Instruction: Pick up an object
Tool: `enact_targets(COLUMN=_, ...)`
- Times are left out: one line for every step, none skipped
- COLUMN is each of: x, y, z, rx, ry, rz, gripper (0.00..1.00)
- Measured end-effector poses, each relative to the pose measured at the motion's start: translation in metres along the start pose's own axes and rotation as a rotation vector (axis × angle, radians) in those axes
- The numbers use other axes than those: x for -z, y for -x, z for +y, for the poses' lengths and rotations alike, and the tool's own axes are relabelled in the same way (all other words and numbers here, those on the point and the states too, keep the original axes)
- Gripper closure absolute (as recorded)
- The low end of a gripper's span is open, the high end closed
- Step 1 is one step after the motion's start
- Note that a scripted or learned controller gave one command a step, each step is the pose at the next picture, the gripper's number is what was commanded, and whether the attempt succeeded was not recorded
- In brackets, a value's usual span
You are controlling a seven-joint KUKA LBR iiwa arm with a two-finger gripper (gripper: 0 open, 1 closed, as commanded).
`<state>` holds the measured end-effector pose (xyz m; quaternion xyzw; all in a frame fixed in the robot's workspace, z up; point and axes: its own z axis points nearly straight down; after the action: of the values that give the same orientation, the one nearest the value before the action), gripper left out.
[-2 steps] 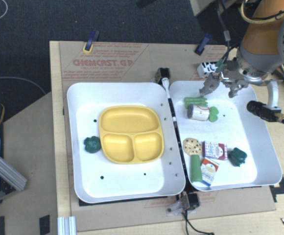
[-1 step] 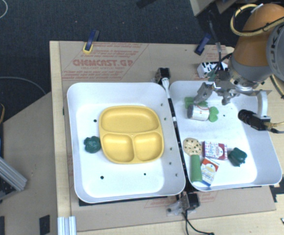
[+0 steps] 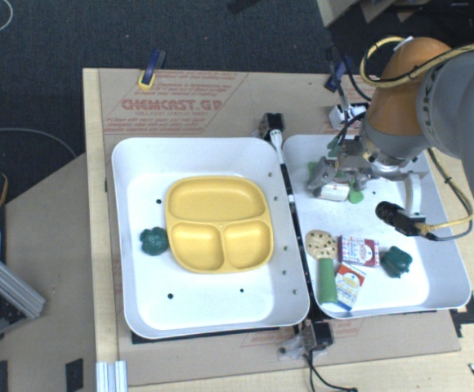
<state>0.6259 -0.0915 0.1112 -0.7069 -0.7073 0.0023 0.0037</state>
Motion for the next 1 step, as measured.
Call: enact_targets(x=-0.0277, y=-0.0006, z=0.0000, rx=-0.001, ry=0.004, rz=-0.001, gripper=0.00)
